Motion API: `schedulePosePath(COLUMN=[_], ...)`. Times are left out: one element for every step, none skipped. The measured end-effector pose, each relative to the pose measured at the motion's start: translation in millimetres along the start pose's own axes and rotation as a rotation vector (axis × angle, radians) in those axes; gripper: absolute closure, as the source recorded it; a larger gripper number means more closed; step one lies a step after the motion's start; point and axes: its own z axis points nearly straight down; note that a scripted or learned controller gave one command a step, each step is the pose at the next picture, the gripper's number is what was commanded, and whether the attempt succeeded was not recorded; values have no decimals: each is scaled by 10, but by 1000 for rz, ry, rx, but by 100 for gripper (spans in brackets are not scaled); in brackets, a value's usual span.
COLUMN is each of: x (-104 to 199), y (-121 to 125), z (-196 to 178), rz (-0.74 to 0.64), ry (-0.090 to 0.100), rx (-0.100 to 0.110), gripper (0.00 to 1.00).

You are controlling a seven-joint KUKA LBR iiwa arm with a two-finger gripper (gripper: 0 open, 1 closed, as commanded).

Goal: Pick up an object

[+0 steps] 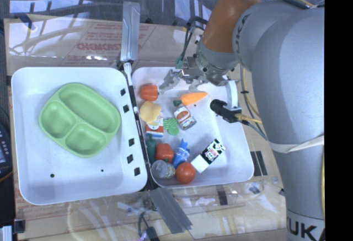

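Observation:
My gripper (181,79) hangs over the back of the right bin (240,149), open with nothing between its fingers. Just in front of it lies an orange carrot (194,97), and to its left sits a small orange pumpkin-like toy (148,91). Further forward lie a yellow toy (150,111), a small labelled can (185,117), a red pepper (164,151), a blue item (182,151), a black-and-white cow-patterned carton (209,154), a red tomato (185,172) and a grey round piece (161,169).
The left bin (33,179) holds a green divided plate (80,118). A raised divider (132,118) runs between the two bins. The grey arm (281,69) covers the right side of the bench.

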Motion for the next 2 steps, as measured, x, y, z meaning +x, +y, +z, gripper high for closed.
schedulePosePath(x=[-503,-529], y=[-391,-717], z=[761,705], rz=[26,-50], ry=[-2,0], rx=[-4,-4], gripper=[0,0])
